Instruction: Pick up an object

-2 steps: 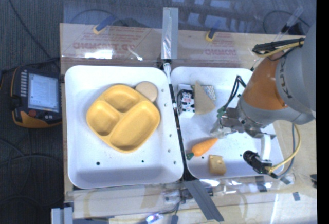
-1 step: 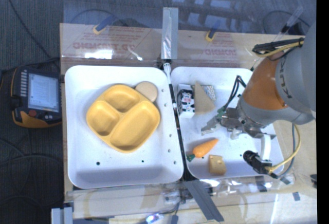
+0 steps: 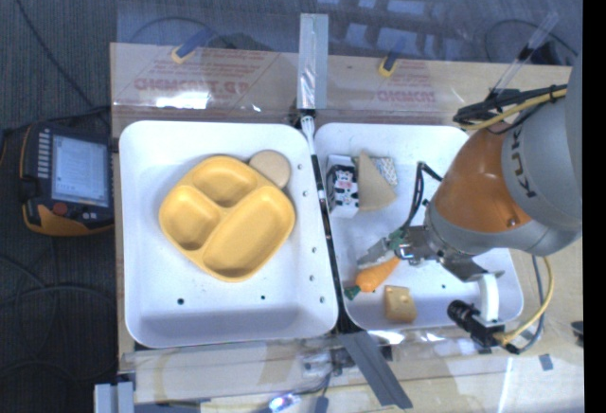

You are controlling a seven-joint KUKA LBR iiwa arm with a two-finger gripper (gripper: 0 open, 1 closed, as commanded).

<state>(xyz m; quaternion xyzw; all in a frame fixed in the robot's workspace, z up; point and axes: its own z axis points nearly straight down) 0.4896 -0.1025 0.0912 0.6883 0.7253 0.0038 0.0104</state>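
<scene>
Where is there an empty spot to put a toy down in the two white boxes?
Left bin: bare floor along the near edge, below the yellow plate. Right bin: crowded around the carrot, yellow block and gripper.

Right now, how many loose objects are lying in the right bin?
4 visible: a black-and-white item at the far left, a tan wedge beside it, a carrot and a yellow block near the front. The arm may hide more.
</scene>
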